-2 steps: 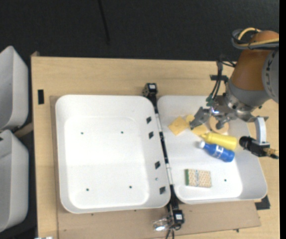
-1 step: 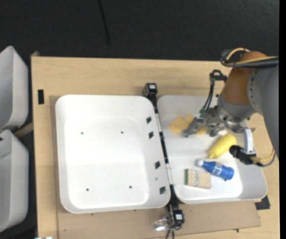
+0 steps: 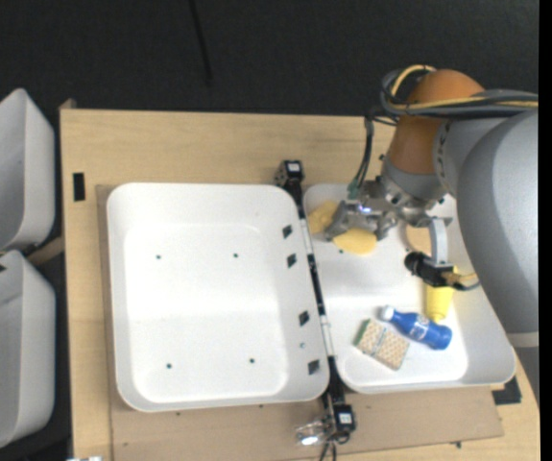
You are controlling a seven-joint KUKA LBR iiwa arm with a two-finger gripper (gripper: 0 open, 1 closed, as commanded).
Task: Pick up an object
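Gripper (image 3: 364,217): you are seeing it hanging low over the upper part of the right bin (image 3: 367,291), right of frame centre. You cannot tell from this angle whether it is released or clenched.

A yellow lump (image 3: 357,244) is lying just below it in the frame, so close that you cannot tell whether they are touching. A second yellow piece (image 3: 321,217) is sitting just left of it, by the bin's left wall.

Toward the lower right, a blue bottle (image 3: 421,329) is lying on its side, touching a speckled pad (image 3: 382,344).

The left bin (image 3: 199,296) is sitting alongside, filling the frame's centre left.
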